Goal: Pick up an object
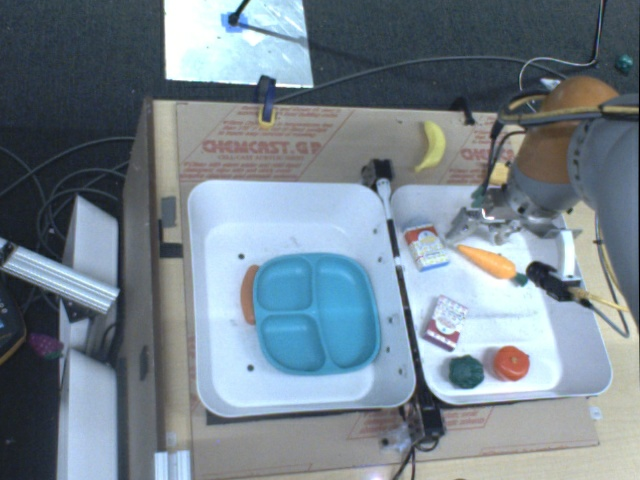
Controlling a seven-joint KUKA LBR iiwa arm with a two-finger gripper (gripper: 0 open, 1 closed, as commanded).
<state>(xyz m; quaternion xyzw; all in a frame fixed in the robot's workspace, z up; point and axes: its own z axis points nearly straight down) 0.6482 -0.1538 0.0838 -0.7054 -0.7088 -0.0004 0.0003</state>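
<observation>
Right bin (590, 368) holds carrot (486, 261) beside gripper (488, 220), cartons, tomato (511, 363).

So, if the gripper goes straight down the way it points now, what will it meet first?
Probably the bare floor of the right bin near its back edge: the gripper hangs there, just behind the carrot. Depth is unclear, so it might graze the carrot's thick end.

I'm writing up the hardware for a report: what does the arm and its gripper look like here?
The arm has a rounded grey casing with a glossy orange band above the wrist. Thin dark and yellowish cables run along it. The gripper is a small, silvery metal assembly with short fingers beneath a pale grey wrist section.
</observation>
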